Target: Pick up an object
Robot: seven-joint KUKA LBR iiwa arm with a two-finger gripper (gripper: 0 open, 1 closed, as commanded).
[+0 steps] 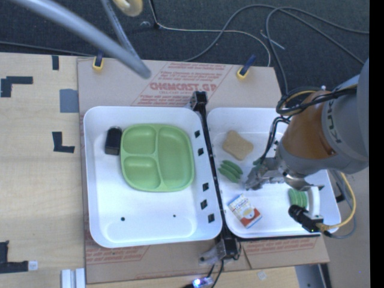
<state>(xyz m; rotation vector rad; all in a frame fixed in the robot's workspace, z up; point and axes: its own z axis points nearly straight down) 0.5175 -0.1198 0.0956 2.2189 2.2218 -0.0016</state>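
Two white bins sit side by side on a cardboard sheet (pixel 180 80) laid over the wooden bench (pixel 36 161). The left bin (pixel 96 215) holds a green divided plate (pixel 158 158) near its middle, and a small black block (pixel 113 141) lies just beside the plate's left edge. The right bin (pixel 270 221) holds a tan sponge (pixel 237 144) toward its upper left, a green pod (pixel 230 170) just below the sponge, and a small white and orange carton (pixel 244 211) near the bin's front edge. Another green piece (pixel 298 197) lies toward the right of that bin, partly hidden by the arm. The arm (pixel 324 128) reaches in from the right, its orange band above the wrist, and the gripper (pixel 258 179) hangs low over the middle of the right bin. It sits just right of the pod, above the carton and below the sponge. The fingertips blur into a dark cluster, so I cannot tell how far apart they stand, and nothing can be made out between them. A black clip (pixel 199 101) marks the top of the seam between the bins. Dark cables (pixel 252 17) trail over the floor beyond the bench.
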